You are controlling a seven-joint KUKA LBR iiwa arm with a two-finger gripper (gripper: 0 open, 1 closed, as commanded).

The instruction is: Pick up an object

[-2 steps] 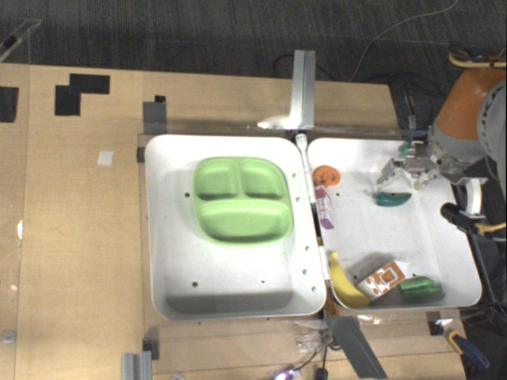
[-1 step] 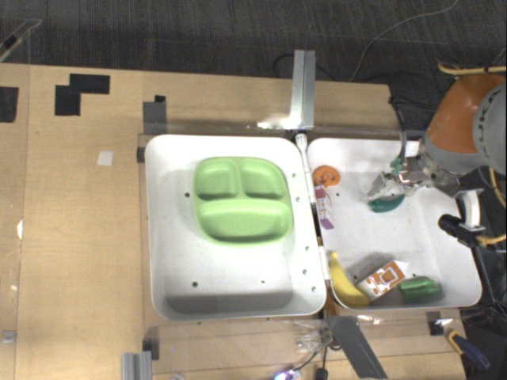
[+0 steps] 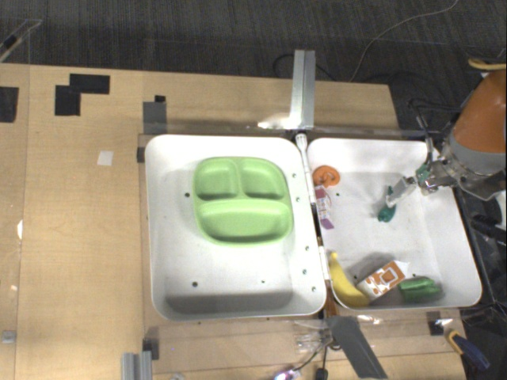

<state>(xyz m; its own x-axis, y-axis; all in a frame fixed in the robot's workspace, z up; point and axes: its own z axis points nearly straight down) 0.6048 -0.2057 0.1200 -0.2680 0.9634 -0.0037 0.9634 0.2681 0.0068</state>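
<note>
Claw [image 3: 386,210] sits low in the right bin [image 3: 444,236], reaching in from the right edge on the end of the grey arm [image 3: 475,161] with its orange band, and from my seat I can see a teal tip at the bottom of it but I cannot tell whether it is released or clenched, nor whether anything is caught in it. I count two white bins on the tabletop [image 3: 71,236], side by side. In the left bin [image 3: 166,283] there is one thing, a green divided plate [image 3: 241,198] with three compartments, two small ones on the far side and one wide one nearer me. In the right bin I count five loose things: one orange round piece [image 3: 325,176] near the far left corner, one slim packet with purple print [image 3: 324,210] just below it along the left wall, one banana [image 3: 344,282], one small orange and white carton [image 3: 383,279] and one green vegetable-shaped piece [image 3: 419,288]. The carton carries a white mark on its orange face, too small for me to read, and the packet's print is likewise unreadable. The banana lies with its long axis running from the bin's left wall down toward the near edge, touching the carton, which is tilted diagonally; the green piece lies roughly crosswise just beside the carton, in the near right corner, well apart from the claw.
</note>
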